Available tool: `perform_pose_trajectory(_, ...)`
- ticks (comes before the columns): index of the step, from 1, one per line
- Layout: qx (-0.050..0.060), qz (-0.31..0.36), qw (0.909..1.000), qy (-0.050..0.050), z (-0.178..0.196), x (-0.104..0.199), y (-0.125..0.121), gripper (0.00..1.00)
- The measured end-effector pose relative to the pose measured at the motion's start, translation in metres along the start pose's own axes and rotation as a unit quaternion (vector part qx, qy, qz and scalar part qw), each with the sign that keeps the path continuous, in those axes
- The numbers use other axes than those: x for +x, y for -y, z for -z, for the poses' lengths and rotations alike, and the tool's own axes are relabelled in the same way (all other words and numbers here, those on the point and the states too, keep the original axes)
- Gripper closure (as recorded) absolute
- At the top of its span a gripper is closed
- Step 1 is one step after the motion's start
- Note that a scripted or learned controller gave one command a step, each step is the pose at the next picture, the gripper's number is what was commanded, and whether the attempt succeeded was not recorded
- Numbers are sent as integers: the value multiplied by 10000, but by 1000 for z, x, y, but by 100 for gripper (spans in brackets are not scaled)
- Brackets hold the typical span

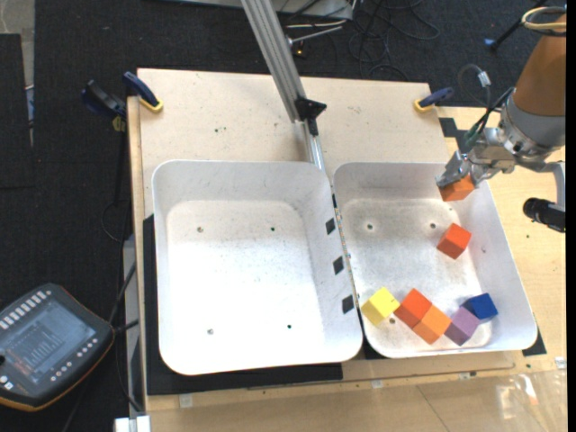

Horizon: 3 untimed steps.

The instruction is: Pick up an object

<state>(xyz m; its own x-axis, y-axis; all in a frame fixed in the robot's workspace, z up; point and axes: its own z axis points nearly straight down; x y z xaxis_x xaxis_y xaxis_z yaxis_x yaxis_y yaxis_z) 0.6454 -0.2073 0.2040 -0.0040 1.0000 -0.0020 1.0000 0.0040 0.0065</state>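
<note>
The gripper [456,183] is up over the far right part of the right bin [504,241]. Its fingers are closed around an orange block [458,188], which sits between them and pokes out just below. The block is lifted off the bin floor.

More blocks lie in the same bin. A red block [454,240] sits alone, a bit nearer than the gripper. At the near edge there is a row: a yellow block [381,304], a red-orange block [415,307], another orange one [433,324], a purple block [463,325] and a blue block [481,307].

The left bin [171,241] sits right beside the right one.
</note>
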Motion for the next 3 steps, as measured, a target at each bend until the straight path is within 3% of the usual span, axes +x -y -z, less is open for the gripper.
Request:
perform_pose_trajectory(1,-7,-6,10000,5,64,-3,1,100)
perform_pose_trajectory(3,33,18,10000,-19,54,103,-10,100)
